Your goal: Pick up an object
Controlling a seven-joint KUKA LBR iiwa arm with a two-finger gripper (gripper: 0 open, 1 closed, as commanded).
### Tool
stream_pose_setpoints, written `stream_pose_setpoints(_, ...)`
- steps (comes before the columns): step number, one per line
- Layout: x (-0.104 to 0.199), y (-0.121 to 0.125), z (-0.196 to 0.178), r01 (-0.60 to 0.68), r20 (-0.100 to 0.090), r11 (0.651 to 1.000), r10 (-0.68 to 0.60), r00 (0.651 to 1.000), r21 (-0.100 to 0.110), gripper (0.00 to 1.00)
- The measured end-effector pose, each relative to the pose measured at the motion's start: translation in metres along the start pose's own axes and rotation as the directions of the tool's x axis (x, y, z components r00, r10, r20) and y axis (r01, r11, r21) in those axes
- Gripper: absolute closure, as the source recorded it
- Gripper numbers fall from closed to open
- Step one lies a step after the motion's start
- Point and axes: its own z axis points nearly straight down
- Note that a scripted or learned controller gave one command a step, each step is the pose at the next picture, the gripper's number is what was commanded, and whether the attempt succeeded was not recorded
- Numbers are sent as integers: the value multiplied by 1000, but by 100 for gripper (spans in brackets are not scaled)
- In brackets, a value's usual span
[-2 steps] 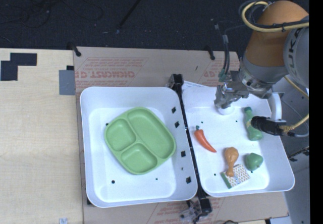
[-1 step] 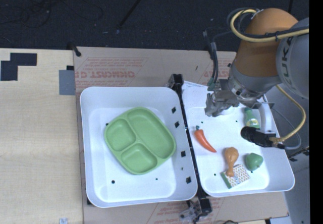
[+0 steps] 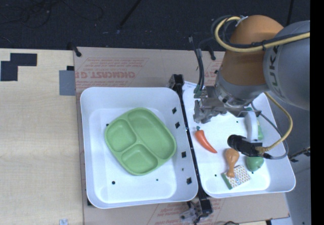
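Observation:
In the right bin [image 3: 276, 176], my gripper [image 3: 201, 113] hangs low near the left wall. An orange-red chilli pepper [image 3: 205, 141] lies on the bin floor just below it in the view, its stem end close to the gripper's tip. A tan toy drumstick [image 3: 231, 160] lies further toward the front. To its right is a green rounded item [image 3: 254, 163]. A small patterned card-like piece [image 3: 237, 177] sits at the front. A white and green tube [image 3: 252, 124] lies on the right side, partly under the arm.
The left bin [image 3: 96, 117] holds a light green divided plate [image 3: 140, 140] set at a slant. A black divider [image 3: 185, 138] runs between the bins. The arm's grey and orange body [image 3: 253, 51] covers the back of the right bin.

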Motion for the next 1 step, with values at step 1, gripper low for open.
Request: stream_pose_setpoints(1, 41, -27, -3, 1, 0, 1000, -1, 1000, 1, 100)
